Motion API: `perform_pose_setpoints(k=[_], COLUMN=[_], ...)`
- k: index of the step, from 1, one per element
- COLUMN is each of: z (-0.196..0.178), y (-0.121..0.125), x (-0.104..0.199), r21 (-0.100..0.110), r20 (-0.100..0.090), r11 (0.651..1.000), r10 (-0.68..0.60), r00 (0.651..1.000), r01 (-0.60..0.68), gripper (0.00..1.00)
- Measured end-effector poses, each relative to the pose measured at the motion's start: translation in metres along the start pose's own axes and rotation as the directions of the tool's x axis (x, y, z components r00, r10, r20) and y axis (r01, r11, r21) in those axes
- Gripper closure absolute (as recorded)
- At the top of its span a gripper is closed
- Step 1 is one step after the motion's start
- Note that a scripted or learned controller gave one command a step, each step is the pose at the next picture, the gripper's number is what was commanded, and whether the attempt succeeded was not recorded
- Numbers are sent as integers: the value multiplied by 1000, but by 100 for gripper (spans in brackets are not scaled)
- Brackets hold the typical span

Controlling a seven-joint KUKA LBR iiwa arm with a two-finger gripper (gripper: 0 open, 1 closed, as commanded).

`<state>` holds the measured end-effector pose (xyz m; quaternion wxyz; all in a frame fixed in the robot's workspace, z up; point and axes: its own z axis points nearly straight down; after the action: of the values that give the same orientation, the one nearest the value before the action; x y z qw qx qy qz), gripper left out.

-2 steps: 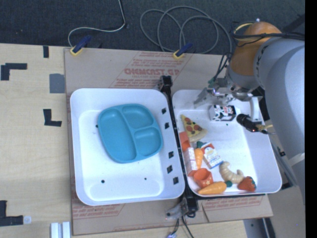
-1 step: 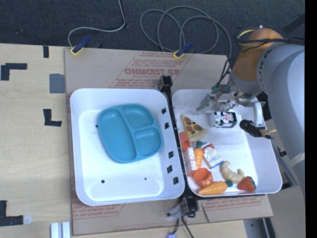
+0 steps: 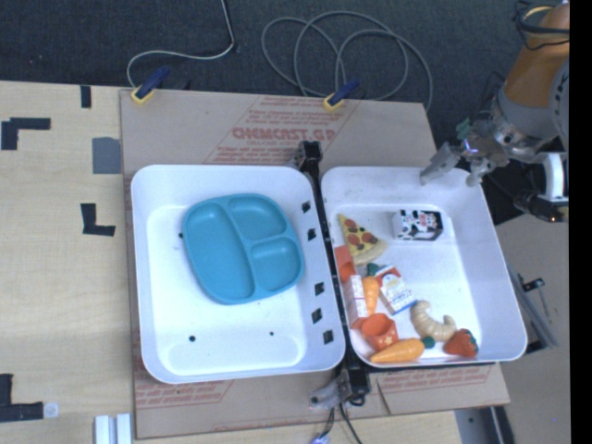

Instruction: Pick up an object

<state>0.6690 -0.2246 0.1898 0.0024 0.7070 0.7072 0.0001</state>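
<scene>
approach step: the tool (image 3: 451, 164), fingers apart and holding nothing, hovers over the right bin's (image 3: 499, 276) far edge; next, descend onto the milk carton (image 3: 419, 225).

Two white bins sit side by side on the surface (image 3: 55, 248): the left bin (image 3: 153, 340) holds a blue divided plate (image 3: 242, 248), and the right bin (image 3: 490, 266) holds toy food, with a pizza slice (image 3: 359, 236), a black-and-white carton (image 3: 419, 225), a carrot (image 3: 400, 350) and a strawberry (image 3: 462, 342) among it. The arm (image 3: 536, 72) reaches in from the right, and its jaws (image 3: 455, 163) hang spread apart over the right bin's far rim, holding nothing. Cables (image 3: 342, 54) loop on the dark floor (image 3: 92, 17) beyond.
</scene>
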Motion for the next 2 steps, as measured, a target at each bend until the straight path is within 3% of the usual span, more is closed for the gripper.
perform_pose_setpoints(k=[1,2], z=[78,104], y=[-31,0], x=[45,72], r21=[-12,0], r20=[5,-2], r11=[1000,1000], r10=[-1,-2], r00=[1000,1000], r01=[1,2], gripper=[0,0])
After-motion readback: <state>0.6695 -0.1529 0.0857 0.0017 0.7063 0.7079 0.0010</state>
